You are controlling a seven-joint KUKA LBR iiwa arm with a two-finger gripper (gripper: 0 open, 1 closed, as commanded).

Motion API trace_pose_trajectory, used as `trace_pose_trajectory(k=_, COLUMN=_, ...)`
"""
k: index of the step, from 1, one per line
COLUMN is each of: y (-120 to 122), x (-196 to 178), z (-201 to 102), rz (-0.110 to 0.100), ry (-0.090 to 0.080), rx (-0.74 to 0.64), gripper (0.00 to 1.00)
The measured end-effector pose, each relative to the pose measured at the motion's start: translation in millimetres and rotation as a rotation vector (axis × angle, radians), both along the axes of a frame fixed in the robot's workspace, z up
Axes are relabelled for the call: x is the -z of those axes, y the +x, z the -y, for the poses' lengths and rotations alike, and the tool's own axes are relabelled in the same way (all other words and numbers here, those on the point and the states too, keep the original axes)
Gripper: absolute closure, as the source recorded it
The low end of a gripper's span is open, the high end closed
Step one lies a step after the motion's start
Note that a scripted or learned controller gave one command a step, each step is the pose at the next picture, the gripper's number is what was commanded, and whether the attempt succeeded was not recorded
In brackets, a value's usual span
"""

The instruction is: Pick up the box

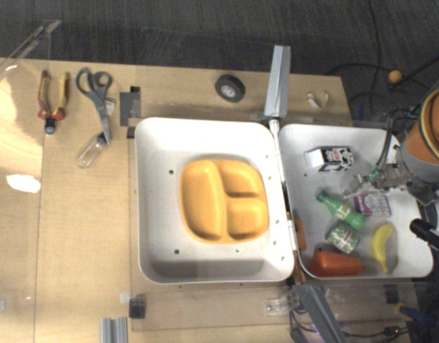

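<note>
**Box** [330, 157]: small, white with dark print, lying flat in the right bin [412, 266], near that bin's far wall. Up and to the view's left of the claw [388, 176], near it but apart, with bare white floor between. Not held.

**Claw**: low over the right bin's right half, below the arm's orange band [427, 133]. Partly blurred against cables; whether wide or narrow cannot be told.

**Below and left of the claw**: clear packet [372, 204] just beside it. Green bottle [338, 207] lying tilted, and green can [344, 236] just beneath. Banana [381, 245] straight below, toward the near wall. Red-orange object [337, 264] against the near-left corner. All well apart from the box.

**Edges and room**: box close to the far wall and not far from the divider between the bins. Open floor on the box's claw-facing side and its near side. Crowding confined to the bin's near half.

**Far left of the claw**: left bin [155, 256] with a yellow divided tray [223, 199] at its middle.

**On the surface [76, 249] beyond the bins**: tape roll [230, 88], upright metal bar [278, 81], scissors [96, 95], pliers [51, 98].
</note>
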State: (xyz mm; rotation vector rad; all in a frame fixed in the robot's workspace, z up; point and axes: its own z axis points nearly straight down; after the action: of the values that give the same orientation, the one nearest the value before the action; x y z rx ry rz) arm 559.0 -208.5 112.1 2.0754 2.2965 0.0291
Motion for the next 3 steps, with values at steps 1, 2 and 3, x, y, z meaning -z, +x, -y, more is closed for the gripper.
trace_pose_trajectory(k=1, y=-0.2, x=13.0, z=0.3, rz=-0.013, ry=0.004, rx=-0.009, gripper=0.00)
trace_pose_trajectory(k=2, y=3.5, x=-0.6, z=1.2, rz=-0.001, ry=-0.002, rx=-0.012, gripper=1.00)
trace_pose_trajectory(k=3, y=3.4, x=-0.6, z=1.3, rz=-0.001, ry=-0.002, rx=-0.012, gripper=0.00)
